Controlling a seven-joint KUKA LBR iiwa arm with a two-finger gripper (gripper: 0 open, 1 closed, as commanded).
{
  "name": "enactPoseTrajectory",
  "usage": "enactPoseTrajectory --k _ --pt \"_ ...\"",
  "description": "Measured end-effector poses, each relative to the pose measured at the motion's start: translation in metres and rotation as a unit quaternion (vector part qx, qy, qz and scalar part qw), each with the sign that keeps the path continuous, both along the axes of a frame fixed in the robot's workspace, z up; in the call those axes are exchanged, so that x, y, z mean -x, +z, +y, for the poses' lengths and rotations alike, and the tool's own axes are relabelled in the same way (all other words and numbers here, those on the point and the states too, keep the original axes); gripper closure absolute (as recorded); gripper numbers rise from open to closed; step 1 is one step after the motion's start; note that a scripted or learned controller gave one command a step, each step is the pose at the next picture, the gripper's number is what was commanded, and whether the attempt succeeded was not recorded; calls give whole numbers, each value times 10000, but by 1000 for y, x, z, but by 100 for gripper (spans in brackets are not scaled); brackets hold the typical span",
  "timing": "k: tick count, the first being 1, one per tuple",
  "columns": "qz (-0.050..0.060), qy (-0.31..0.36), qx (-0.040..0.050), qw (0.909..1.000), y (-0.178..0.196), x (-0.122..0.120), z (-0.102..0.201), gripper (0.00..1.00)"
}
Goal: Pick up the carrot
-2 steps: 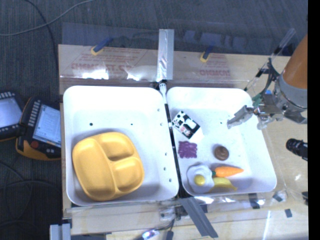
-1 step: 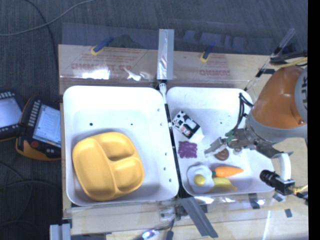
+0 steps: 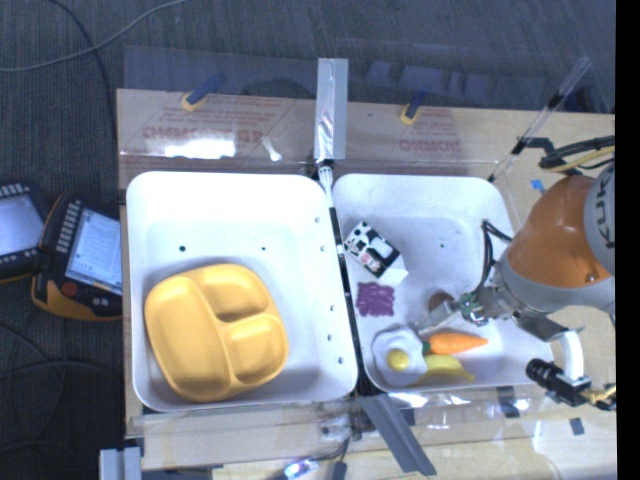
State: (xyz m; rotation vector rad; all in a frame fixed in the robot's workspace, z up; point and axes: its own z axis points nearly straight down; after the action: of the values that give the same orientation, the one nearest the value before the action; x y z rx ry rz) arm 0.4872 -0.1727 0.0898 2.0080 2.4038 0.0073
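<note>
While the arm [image 3: 565, 253] reaches in from three o'clock, the scene can be read across from nine. A yellow tray [image 3: 215, 330] is seen in the left bin [image 3: 160, 203], sitting toward seven o'clock. Across the divider, in the right bin [image 3: 420, 193], a black-and-white box [image 3: 371, 248] is found, with a purple piece [image 3: 375, 298] just below it at six. A fried egg [image 3: 396, 352] and a banana [image 3: 447, 367] are packed at the front wall. The carrot [image 3: 456, 344] is lying flat at the bin's six o'clock, touching the banana, with the egg just beside its leafy end. The gripper [image 3: 462, 308] is hovering close at the carrot's twelve; whether it is open or closed cannot be told.

A miss is the risk: the banana could be caught instead, or the carrot nudged against the wall, because the three are crowded together.

The carrot is seen as orange, tapered, its point at three o'clock, a green stub at nine.
</note>
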Motion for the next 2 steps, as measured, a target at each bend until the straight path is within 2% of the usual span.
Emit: enactPoseTrajectory --k 1,2 --pt "-35 65 37 10000 1 -1 18 0" --pt "-17 -71 14 10000 0 -48 25 0"
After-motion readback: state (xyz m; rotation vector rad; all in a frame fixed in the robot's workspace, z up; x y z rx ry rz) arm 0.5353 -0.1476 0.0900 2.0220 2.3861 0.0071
